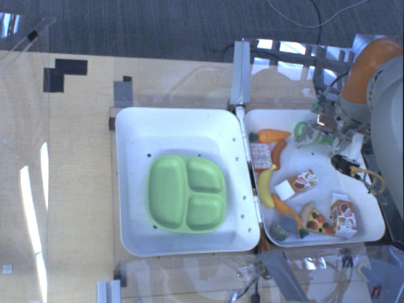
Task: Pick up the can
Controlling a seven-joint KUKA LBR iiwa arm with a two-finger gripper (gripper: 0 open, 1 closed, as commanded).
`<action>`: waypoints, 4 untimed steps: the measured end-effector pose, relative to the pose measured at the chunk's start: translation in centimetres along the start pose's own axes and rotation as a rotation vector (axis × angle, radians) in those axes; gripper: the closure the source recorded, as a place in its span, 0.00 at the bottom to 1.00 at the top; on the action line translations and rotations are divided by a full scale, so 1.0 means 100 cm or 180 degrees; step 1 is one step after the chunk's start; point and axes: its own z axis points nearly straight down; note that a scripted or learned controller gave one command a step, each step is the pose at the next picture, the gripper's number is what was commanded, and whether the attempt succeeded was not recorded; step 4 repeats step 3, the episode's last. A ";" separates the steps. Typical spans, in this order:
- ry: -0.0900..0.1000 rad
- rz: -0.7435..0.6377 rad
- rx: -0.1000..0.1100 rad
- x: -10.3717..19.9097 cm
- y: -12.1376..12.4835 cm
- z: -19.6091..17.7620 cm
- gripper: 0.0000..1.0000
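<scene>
Progress so far looks like basically none. Biggest stuff first: two white bins, the left bin (126, 188) and the right bin (372, 229), touching along the middle. One arm (386, 100) leans in over the right bin's far right corner. The gripper (326, 126) sits low there, beside a greenish item (303, 131). It's too cluttered and blurry to say whether it's spread or closed, and I see nothing in it.

One green divided plate (186, 193) lies in the left bin, with nothing on it.

The rest is small and piled in the right bin:
- one banana (266, 188)
- one carrot (275, 134)
- one small box (301, 183)
- one carton (343, 214)
- one pizza slice (316, 220)
- one grey lump (281, 230) I can't identify

I think the can (261, 153) is the red-and-white thing against that bin's left wall, between carrot and banana, well apart from the gripper. So my guess is everything is left to do: move over, close on it and lift.
</scene>
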 end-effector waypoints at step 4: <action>0.0000 0.0000 0.0000 0.000 0.000 0.000 0.00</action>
